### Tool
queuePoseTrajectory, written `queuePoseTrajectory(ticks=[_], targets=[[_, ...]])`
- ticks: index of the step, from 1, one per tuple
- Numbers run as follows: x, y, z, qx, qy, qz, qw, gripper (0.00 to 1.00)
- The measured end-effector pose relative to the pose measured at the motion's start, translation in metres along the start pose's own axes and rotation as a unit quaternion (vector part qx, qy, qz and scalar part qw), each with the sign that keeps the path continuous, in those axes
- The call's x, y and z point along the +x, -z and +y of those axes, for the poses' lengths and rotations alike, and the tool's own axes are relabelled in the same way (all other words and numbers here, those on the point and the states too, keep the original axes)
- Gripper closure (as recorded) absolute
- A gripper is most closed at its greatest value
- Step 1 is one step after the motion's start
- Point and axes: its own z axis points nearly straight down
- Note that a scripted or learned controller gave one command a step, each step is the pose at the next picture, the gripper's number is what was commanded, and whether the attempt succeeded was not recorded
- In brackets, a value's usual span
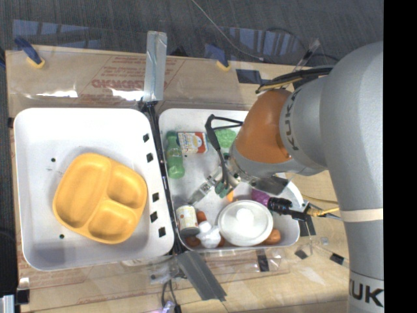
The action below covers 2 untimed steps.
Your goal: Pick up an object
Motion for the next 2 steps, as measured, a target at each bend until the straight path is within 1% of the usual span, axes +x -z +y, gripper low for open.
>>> queuePoseTrajectory(ticks=[1,2], targets=[[-0.065,-0.004,0.074,0.021,0.007,0.016,0.9996,0.00],[-0.047,0.001,0.014,0.000,-0.066,-0.001,0.9978,0.00]])
